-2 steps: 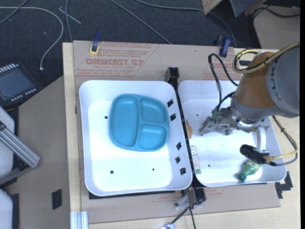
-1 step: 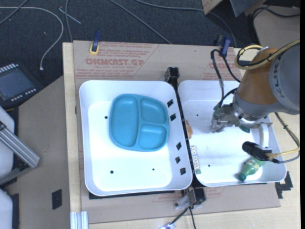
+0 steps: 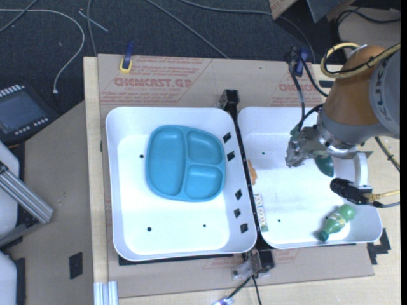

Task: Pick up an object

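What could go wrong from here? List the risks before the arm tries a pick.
1. The green bottle lies in the right bin's near corner, close against the walls, so the pincer may hit the rim.
2. A teal object sits partly hidden under the wrist, so a grasp there could miss.
3. The blue divided plate lies flat and wide, hard to pinch.

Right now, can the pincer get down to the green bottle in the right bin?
Probably yes. The green bottle lies alone near the right bin's front corner, nothing on top, with the pincer farther back in that bin.
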`<state>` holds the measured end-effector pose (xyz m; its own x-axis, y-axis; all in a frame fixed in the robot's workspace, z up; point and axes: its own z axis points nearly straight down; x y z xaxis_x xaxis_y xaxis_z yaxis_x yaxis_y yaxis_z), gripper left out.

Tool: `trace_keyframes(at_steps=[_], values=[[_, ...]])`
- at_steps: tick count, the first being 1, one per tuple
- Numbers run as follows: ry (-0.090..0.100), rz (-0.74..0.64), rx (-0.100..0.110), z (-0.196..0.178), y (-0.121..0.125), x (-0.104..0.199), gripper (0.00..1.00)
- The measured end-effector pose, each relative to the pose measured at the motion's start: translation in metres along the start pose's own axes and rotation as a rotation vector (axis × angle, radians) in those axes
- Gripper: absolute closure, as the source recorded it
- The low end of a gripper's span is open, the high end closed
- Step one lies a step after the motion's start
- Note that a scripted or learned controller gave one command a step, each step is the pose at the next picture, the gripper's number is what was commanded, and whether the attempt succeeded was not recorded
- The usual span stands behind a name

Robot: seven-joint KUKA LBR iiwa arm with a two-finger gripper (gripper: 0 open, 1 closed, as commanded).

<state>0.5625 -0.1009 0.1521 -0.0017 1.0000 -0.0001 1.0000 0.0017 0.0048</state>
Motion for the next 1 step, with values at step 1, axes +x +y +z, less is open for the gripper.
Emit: trace_keyframes(at_steps=[1], values=[[-0.001, 0.000, -0.002, -0.0543, 0.0020, 0.0000, 1.00]])
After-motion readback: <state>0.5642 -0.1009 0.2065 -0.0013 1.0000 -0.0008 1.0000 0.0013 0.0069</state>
